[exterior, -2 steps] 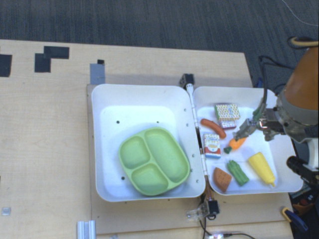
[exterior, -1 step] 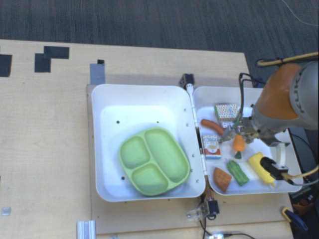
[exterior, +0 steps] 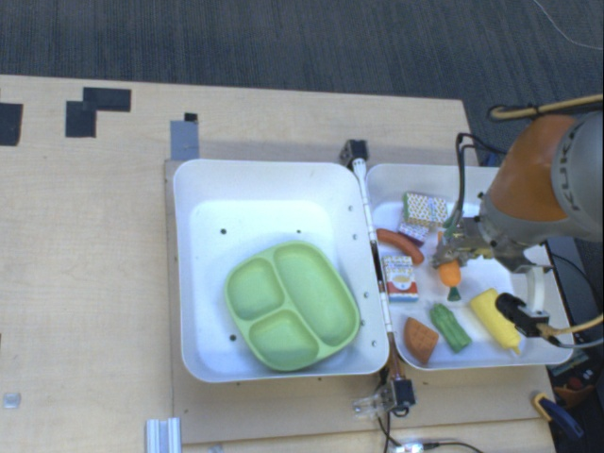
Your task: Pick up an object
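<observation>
In the right bin (exterior: 557,352), nearest the camera, lie a brown wedge (exterior: 421,339), a green cucumber (exterior: 450,327) and a yellow corn cob (exterior: 496,320). Just beyond, the gripper (exterior: 454,250) hangs directly over a small orange carrot (exterior: 449,274), apparently descending to grasp; whether its claw is open or closed on it, I cannot tell. The next move calls for closing squarely, then lifting.

Worktop (exterior: 85,253) looks like pale matt wood or laminate, and both white bins (exterior: 274,187) read as smooth, slightly glossy plastic. The green divided tray (exterior: 293,305) is matt plastic with a soft sheen, and the toy food like the yellow corn (exterior: 495,317) looks like smooth plastic too. Floor (exterior: 283,26) behind is dark ribbed carpet, pretty rough-looking.
</observation>
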Robot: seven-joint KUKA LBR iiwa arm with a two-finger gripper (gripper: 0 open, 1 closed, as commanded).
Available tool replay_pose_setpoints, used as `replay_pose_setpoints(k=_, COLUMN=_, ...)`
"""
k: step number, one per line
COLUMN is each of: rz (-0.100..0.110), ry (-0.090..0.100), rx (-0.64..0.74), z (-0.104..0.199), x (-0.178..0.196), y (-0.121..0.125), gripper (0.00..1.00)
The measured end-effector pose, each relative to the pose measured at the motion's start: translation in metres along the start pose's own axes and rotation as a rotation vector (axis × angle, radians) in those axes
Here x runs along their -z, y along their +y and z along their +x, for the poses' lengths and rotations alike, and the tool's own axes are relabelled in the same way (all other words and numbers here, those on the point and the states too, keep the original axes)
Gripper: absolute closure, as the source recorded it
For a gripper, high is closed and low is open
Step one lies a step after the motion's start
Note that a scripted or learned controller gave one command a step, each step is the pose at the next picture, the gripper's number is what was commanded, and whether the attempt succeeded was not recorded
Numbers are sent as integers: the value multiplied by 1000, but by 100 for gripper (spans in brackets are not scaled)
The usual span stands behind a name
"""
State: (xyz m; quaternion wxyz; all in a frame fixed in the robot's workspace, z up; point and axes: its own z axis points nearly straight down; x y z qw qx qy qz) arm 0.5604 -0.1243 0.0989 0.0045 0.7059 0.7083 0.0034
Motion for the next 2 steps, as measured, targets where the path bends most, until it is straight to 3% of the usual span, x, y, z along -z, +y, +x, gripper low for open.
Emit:
replay_pose_setpoints(k=1, rz=8, ry=2, rx=1, z=49, x=87, y=-41, gripper=100)
replay_pose_setpoints(k=2, rz=10, ry=2, rx=-1, z=36, x=104, y=-72, gripper=100)
